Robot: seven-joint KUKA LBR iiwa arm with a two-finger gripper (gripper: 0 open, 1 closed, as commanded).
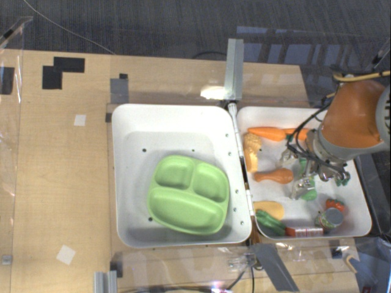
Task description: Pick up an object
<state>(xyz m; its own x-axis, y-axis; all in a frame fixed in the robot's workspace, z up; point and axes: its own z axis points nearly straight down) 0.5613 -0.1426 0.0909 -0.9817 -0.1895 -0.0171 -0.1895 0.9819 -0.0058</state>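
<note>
You have 2 white bins side by side on the wooden table. The left bin holds a green divided plate with 3 compartments. Black squares mark the table's far left corner.

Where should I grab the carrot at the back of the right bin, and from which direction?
Probably from above, across the carrot's thick middle. It lies flat along the right bin's back wall, pointing sideways, so set the end effector to close across its narrow width. Its right end tucks under the arm, so stay toward the left half.
</note>
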